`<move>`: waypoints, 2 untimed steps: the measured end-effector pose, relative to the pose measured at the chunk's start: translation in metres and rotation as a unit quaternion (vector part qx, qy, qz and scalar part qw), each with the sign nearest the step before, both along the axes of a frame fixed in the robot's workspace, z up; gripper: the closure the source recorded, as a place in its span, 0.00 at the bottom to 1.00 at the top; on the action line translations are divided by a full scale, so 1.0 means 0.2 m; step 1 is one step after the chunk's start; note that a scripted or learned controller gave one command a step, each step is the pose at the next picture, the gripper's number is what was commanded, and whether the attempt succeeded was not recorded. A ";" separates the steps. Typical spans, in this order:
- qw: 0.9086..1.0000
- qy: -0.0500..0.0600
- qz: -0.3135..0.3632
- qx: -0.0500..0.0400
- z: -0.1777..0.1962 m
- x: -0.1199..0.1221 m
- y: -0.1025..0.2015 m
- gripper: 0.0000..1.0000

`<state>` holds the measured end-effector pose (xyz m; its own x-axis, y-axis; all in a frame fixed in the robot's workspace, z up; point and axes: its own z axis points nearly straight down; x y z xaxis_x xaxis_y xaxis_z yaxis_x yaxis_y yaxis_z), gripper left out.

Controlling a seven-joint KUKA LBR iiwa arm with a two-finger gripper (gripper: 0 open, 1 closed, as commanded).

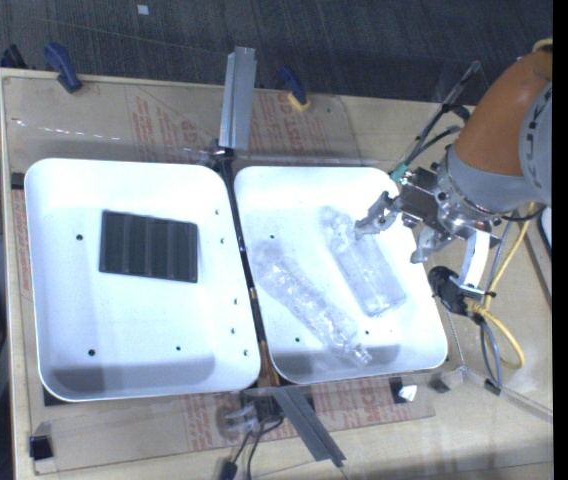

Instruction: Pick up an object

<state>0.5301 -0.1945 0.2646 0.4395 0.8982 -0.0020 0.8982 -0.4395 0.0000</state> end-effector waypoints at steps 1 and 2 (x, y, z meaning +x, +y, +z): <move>0.994 0.002 -0.107 0.002 -0.20 -0.22 0.03 0.00; 0.950 0.002 -0.311 0.002 -0.20 -0.26 0.18 0.00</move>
